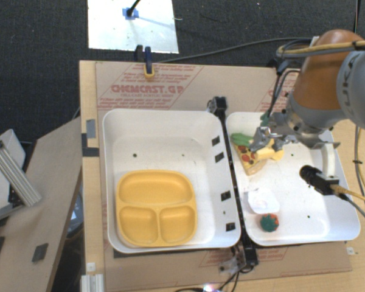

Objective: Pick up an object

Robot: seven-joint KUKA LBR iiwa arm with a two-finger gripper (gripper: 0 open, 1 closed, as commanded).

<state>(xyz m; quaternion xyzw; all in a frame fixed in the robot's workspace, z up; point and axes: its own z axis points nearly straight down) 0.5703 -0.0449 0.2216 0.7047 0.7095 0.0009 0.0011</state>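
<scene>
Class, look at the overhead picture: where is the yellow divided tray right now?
The yellow divided tray lies in the left white bin, toward its front left corner, across the divider from the right bin where the arm is working.

Yellow divided tray lies in left bin (near its front).
</scene>
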